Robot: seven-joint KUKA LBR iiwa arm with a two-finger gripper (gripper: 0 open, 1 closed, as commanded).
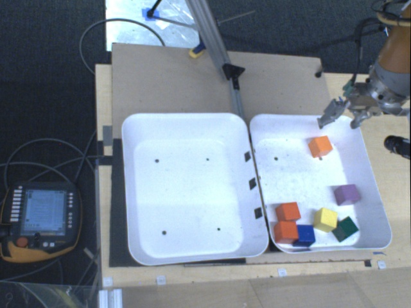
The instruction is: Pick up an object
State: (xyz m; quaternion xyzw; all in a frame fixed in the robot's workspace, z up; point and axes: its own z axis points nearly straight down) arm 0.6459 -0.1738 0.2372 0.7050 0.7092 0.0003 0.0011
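A: Where are the blocks?

B: All in the right bin (379,201). One orange block (320,146) sits alone in the upper part of it, right of the frame's centre. A purple block (347,194) lies lower, near the bin's right wall. Along the bottom edge is a cluster: two more orange blocks (287,221) stacked one above the other in the picture, touching, with a blue block (306,234) just beside them, then a yellow block (325,219) and a dark green block (346,228) to the right.

A: And the gripper?

B: The gripper (343,114) hangs above the top rim of the right bin, up and to the right of the lone orange block and apart from it. Its two fingers are spread, with nothing between them. The arm's orange band (395,56) shows at the upper right edge of the frame.

A: What else is there?

B: The left bin (135,172) fills the middle of the frame. A metal pole (212,31) runs down from the top centre to the gap between the bins. A handheld control pad (40,220) lies on the floor at the lower left, cables looping around it
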